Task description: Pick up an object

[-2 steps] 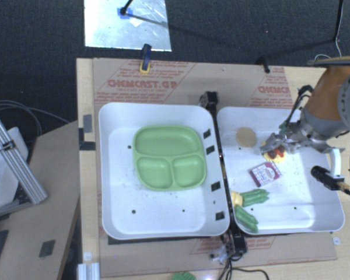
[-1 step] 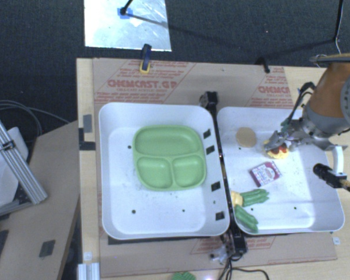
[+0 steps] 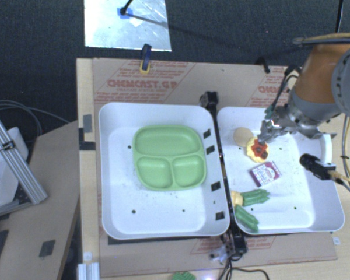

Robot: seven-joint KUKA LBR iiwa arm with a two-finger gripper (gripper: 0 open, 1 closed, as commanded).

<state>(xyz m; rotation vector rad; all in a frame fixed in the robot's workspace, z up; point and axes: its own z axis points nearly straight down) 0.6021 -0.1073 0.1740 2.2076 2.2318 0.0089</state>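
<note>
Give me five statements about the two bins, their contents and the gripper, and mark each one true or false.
1. The green divided plate lies in the left bin. True.
2. The gripper is over the left bin. False: it is over the right bin, at the red and yellow object.
3. A small purple packet lies in the right bin. True.
4. The green plate has a toy on it. False: its compartments hold nothing visible.
5. The green toy vegetables lie at the far edge of the right bin. False: they lie near its front left corner.
</note>
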